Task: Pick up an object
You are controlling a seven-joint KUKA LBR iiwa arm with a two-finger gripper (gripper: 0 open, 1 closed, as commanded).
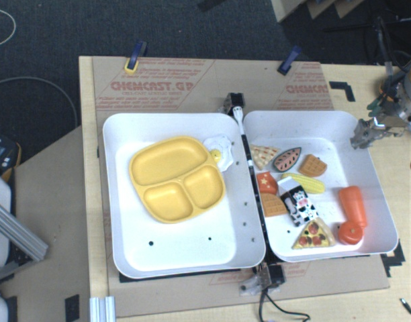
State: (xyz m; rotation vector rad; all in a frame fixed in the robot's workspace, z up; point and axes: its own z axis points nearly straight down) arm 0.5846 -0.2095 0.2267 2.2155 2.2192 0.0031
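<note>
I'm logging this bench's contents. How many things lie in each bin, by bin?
Left bin: 2 (yellow divided plate, fried egg)
Right bin: 9 toy foods, including pizza slice, carrot, corn
Total: 11

"CHEMCAST GP" printed red on brown board [158,84]; repeated, partly hidden, at right.

Dark carpeted floor [71,19] — thin cables [4,25] looping, wooden bench [192,79], blue clamps [135,56], aluminium framing [17,237] at left
</note>
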